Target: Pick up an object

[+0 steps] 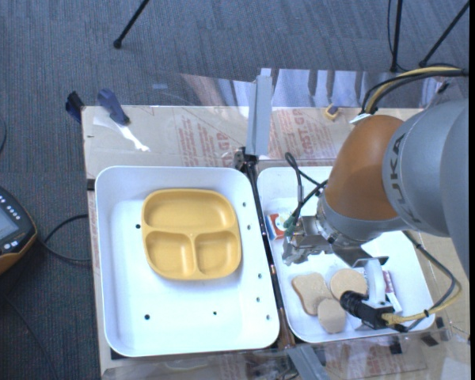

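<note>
overhead slanted view, both bins [111, 212]

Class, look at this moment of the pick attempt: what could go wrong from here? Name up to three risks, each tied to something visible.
1. The tan pieces in the right bin lie touching, so a grasp may nudge or lift more than one.
2. The gripper sits near the bin's left wall, beside a small packet; it may close on the wrong item or hit the wall.
3. Cables hang close to the gripper and might snag.

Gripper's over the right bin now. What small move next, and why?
Probably a short, straight descent. The gripper hangs over the near-left part of the right bin, with tan, bread-like pieces lying just nearer the camera, so nudging toward them first may help.
</note>
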Robot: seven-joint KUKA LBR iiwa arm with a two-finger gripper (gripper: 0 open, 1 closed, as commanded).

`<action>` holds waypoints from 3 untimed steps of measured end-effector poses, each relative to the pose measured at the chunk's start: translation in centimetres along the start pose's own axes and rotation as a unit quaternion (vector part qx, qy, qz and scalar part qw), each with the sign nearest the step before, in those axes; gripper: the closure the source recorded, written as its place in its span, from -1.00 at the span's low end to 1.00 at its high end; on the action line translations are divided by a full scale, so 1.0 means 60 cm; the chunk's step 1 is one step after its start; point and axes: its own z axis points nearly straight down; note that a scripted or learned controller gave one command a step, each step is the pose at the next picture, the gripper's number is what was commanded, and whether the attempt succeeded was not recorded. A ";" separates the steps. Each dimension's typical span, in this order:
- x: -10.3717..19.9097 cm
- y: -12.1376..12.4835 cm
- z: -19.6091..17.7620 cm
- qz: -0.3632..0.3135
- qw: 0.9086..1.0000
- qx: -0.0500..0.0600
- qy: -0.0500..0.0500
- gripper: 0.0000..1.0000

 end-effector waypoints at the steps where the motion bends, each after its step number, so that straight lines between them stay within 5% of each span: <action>1: -0.005 -0.003 0.005 0.002 1.000 0.004 -0.001 -1.00; 2: -0.176 -0.054 0.139 0.009 1.000 0.007 -0.002 -1.00; 3: -0.170 -0.053 0.122 0.007 1.000 0.007 0.000 1.00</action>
